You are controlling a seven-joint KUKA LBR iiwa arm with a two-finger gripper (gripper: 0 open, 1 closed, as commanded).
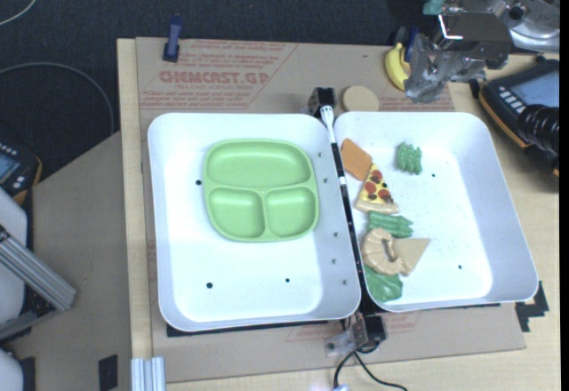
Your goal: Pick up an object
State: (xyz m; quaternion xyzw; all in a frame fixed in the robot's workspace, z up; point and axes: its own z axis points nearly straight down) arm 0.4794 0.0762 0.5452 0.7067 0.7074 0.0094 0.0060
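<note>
The gripper (429, 83) hangs above the bench at the far right, just past the back rim of the right bin (484, 203), near a yellow banana (396, 66) and a round tan disc (360, 99) that lie on the brown board (222, 74). From where I stand I cannot tell how the pincer is set; nothing shows between its tips.

The right bin holds the toy food, mostly bunched along its left side. An orange wedge (356, 157) lies nearest the back, and a pizza slice (375, 191) with red dots sits just in front of it. Below that comes a green pod (391, 223), then a tan pretzel (384, 251) touching a tan triangle (413, 250). A green leaf (383, 287) lies at the front, partly under the pretzel. A small broccoli (408, 157) sits apart from the rest, toward the middle back of the bin.

The left bin (178, 274) carries a pale green tray (261, 189) with three compartments, one long one at the back and two smaller ones in front. It lies toward the back of the bin.

A blue clip (172, 39) sits at the far left corner of the board. A black clamp (324, 101) stands where the two bins meet at the back.
</note>
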